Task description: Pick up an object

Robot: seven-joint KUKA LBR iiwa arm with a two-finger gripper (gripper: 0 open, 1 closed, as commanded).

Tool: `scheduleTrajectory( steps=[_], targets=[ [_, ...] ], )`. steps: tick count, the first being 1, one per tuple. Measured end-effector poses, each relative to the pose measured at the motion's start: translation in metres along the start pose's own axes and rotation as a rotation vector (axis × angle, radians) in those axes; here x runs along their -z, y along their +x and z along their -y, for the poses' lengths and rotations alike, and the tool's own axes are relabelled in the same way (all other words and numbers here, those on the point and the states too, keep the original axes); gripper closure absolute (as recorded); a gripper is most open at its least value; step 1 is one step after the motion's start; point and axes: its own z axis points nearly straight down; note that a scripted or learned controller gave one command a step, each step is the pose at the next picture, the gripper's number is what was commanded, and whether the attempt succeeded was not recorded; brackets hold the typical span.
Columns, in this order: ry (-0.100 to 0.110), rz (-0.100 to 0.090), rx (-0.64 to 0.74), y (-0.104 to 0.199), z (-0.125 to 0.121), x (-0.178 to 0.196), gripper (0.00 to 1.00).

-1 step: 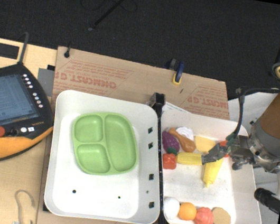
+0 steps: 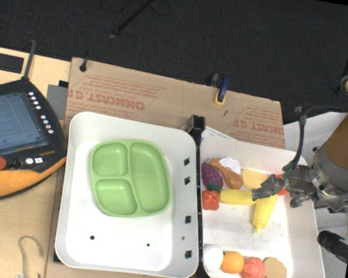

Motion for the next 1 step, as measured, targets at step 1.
scheduleTrajectory(
  steps=[1],
  targets=[
    [0.007, -0.002, 0.002, 0.0103, 0.0009, -0.0609, 0.00]
  ],
)
